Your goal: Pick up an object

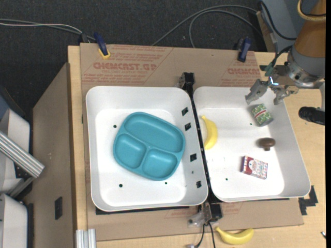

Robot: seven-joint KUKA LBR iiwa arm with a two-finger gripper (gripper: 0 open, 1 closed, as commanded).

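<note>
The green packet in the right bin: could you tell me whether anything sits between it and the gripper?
Nothing visible does. The gripper, fingers spread, hangs just above the green packet. The brown piece and the banana lie apart from it.

Single fixed camera, mounted above the bench point(155, 61), angled downward at a slant. Frames both white bins: left bin point(98, 138) and right bin point(289, 154). Moderate distance; arm point(310, 30) at right.
</note>
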